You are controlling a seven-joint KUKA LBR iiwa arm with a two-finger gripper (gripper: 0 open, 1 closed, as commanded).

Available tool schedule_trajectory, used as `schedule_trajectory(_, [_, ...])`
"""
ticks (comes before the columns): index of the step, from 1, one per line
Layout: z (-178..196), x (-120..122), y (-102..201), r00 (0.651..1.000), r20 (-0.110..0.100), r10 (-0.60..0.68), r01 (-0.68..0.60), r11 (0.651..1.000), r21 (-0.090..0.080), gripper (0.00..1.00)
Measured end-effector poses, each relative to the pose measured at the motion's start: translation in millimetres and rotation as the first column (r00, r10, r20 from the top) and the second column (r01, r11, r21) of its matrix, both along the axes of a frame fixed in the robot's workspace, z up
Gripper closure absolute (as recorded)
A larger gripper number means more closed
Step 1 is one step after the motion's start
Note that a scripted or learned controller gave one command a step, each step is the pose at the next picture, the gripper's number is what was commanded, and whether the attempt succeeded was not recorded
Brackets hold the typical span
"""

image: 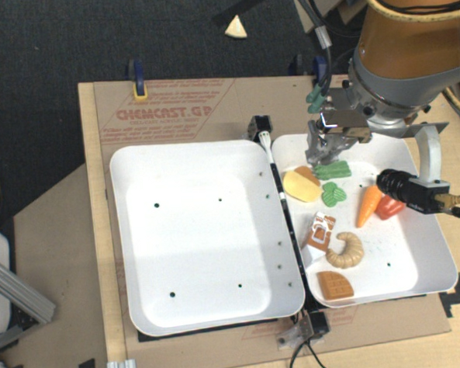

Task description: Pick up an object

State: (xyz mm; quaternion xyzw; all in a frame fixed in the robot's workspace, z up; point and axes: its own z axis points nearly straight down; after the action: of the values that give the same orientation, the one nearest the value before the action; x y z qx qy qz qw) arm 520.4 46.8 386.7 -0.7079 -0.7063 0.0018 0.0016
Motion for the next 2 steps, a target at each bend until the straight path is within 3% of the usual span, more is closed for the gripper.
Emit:
schedule_trajectory(1, [-36.1, -43.4, 4.5, 1.0, -0.003, 0.001, -0.001, 1.0, 0.001, 1.0])
schedule_trajectory(2, [-13.3, -1.8, 101.4, 1.0, 0.01, 0.012, -0.012, 1.0, 0.004, 1.0])
